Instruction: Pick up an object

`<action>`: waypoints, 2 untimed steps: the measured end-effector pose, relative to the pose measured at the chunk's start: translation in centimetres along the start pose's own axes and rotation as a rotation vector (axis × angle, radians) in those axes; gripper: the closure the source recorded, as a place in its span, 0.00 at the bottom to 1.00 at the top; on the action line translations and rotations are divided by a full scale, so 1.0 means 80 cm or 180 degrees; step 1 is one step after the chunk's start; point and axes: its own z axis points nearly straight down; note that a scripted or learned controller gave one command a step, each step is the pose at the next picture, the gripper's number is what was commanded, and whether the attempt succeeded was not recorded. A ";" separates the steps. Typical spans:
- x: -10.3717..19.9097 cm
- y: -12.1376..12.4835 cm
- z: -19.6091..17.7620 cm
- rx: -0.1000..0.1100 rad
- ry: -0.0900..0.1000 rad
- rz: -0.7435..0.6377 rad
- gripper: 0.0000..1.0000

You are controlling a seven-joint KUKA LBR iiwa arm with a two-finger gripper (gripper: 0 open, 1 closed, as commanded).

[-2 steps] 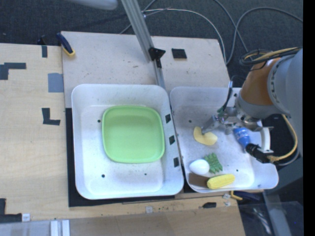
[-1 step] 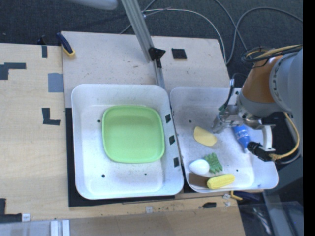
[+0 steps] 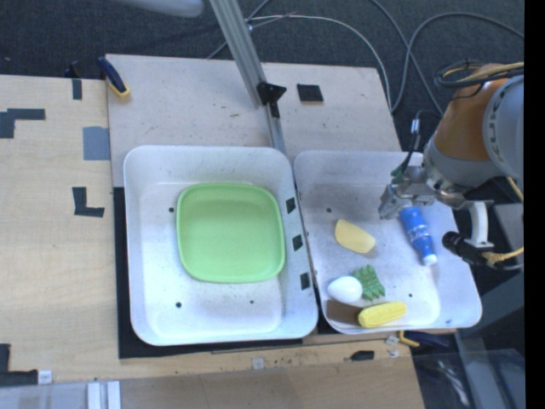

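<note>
Blue bottle (image 3: 417, 233) lies in right bin (image 3: 317, 177) at its 3 o'clock side, hand (image 3: 400, 196) just above its upper end; cannot tell hand's state. Best approach, I judge: descend straight, straddle the bottle across its width, clear of yellow lump (image 3: 354, 236) at 9 o'clock.

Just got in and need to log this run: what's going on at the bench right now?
The grey and orange arm reaches in from the right, with its gripper low over the right bin, close beside a blue bottle lying there. Nothing looks lifted yet. Also in that bin are a yellow lemon-like piece, a white egg, a green leafy toy and a yellow corn cob. The left bin holds a green plate.
</note>
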 end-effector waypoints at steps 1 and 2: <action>-0.008 0.010 -0.071 -0.0006 -0.0001 0.0000 1.00; -0.008 0.011 -0.136 -0.0005 -0.0001 -0.0001 1.00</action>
